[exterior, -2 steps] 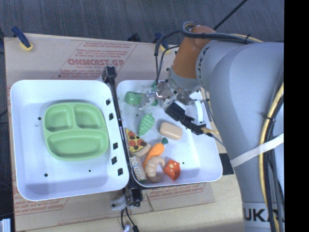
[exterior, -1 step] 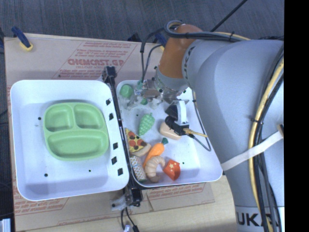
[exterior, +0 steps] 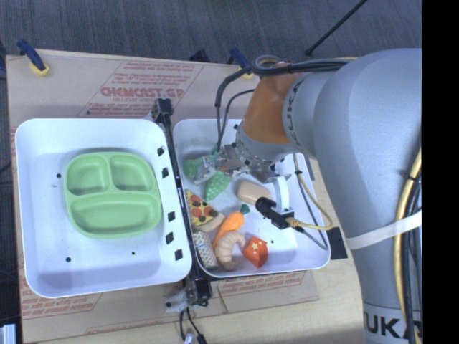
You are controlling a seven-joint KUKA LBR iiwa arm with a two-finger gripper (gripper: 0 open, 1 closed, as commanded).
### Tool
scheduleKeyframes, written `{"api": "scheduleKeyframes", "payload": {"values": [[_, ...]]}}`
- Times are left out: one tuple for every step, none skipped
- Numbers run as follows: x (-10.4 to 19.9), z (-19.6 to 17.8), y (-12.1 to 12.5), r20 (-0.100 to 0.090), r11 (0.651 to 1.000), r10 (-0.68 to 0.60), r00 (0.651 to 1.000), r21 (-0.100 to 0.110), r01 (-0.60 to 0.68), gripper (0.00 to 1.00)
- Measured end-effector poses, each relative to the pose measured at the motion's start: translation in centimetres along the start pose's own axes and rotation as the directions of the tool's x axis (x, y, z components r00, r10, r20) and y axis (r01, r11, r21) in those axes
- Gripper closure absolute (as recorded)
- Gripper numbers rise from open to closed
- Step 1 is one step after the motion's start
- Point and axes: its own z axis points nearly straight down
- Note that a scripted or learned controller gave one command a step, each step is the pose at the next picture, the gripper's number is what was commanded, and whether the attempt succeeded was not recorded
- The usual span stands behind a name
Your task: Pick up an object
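My gripper (exterior: 213,165) is low in the upper left part of the right bin (exterior: 312,253), below the orange wrist band (exterior: 267,110). Beside its tip lie a smooth green toy (exterior: 193,168) and a ribbed green toy (exterior: 217,186); the view does not settle whether it touches either. A beige oval piece (exterior: 251,190) lies just right of them. Further toward the front are a pizza slice (exterior: 201,212), an orange carrot (exterior: 229,224), a pale curved shrimp-like toy (exterior: 228,248) and a red block (exterior: 255,250). The wrist hides the bin's back part.
The left bin (exterior: 36,192) holds a green divided plate (exterior: 113,192). A black clip rail (exterior: 172,185) runs between the bins. A black cable plug (exterior: 272,213) hangs over the right bin. The big grey arm body (exterior: 366,163) covers the right side.
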Motion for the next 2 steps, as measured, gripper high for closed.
{"api": "scheduleKeyframes", "payload": {"values": [[0.0, -1.0, 0.0, 0.001, 1.0, -0.005, 1.0, 0.002, 0.005, 1.0], [2.4, -13.1, -5.0, 0.001, 0.991, 0.132, 0.991, -0.002, -0.132, 1.0]]}}
